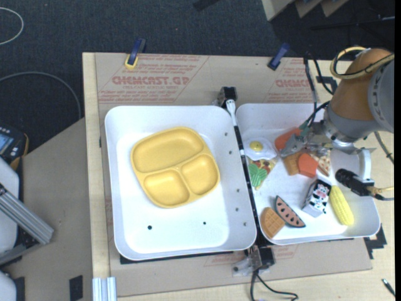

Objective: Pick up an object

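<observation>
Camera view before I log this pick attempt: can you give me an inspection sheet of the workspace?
Surface: bench bearing left bin and right bin.
Job's things: right bin holds fried egg, orange block, watermelon slice, corn, cow-print carton.
Clutter: yellow divided tray in left bin.
Grippers: gripper low over right bin; grasp cannot be told.
Cables: yellow cable on arm.
Surroundings: dark carpet.

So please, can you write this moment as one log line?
gripper: low in right bin, among toy foods | grasp: not visible | yellow tray: left bin
</observation>
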Robot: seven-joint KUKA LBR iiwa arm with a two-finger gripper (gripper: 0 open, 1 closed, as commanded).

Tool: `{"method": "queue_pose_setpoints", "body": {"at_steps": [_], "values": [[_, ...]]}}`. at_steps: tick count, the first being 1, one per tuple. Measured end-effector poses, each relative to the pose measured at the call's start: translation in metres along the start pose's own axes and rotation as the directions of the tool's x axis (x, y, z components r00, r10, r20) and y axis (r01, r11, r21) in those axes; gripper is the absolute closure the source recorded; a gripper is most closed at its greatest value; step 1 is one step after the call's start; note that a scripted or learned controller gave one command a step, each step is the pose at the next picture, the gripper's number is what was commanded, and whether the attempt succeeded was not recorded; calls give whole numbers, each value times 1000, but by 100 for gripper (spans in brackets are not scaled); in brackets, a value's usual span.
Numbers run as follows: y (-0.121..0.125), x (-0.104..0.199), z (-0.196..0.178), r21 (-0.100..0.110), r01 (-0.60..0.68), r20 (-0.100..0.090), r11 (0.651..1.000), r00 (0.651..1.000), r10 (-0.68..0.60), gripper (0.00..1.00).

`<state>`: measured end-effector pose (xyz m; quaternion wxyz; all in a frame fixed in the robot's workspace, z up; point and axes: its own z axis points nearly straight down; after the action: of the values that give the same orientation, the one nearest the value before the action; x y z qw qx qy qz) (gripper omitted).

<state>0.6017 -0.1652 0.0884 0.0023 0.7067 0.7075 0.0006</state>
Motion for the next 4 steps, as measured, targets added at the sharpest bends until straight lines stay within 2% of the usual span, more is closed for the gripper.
{"method": "queue_pose_setpoints", "body": {"at_steps": [1, 2, 4], "values": [[2, -2, -14, -10, -2, 6, 1000, 1000, 2, 100], [7, -6, -57, 0, -1, -1, 1000, 1000, 1, 100], [4, -14, -138, 0, 0, 0, 1000, 1000, 0, 100]]}}
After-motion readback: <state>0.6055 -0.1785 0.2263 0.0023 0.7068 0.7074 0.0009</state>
